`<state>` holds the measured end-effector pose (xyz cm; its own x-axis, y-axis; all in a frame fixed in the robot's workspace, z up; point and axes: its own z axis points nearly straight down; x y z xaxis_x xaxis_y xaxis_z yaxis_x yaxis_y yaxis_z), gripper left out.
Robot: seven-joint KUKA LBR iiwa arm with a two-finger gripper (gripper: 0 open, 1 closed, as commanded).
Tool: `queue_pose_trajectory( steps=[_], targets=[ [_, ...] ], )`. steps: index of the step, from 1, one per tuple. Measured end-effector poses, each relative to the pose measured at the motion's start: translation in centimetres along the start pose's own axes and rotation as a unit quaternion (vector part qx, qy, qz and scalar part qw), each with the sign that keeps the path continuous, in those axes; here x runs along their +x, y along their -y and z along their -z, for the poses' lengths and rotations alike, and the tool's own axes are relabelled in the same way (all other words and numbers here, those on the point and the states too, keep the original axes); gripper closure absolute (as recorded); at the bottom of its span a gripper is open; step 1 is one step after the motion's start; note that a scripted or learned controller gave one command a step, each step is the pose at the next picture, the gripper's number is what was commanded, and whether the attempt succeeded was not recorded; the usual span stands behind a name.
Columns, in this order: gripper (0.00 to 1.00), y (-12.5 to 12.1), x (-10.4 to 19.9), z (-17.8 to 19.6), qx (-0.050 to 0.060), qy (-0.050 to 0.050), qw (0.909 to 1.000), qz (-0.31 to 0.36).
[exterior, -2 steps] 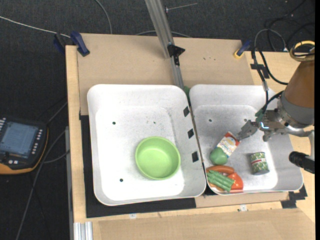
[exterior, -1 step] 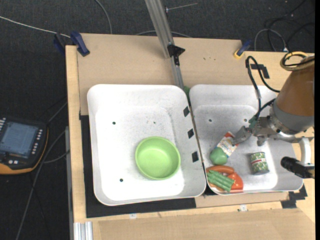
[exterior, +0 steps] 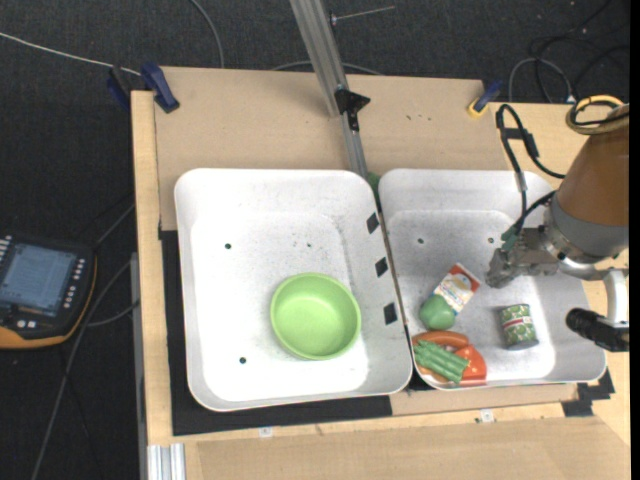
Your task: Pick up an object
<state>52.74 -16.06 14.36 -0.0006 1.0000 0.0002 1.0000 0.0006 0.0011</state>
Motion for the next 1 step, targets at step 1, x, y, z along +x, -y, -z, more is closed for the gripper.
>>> queue_pose_trajectory(
  steps=[1],
  targets=[
    [1.0, -0.05, -0.13, 4.22, -0.001, 0.0, 1.0, 0.0]
  ],
)
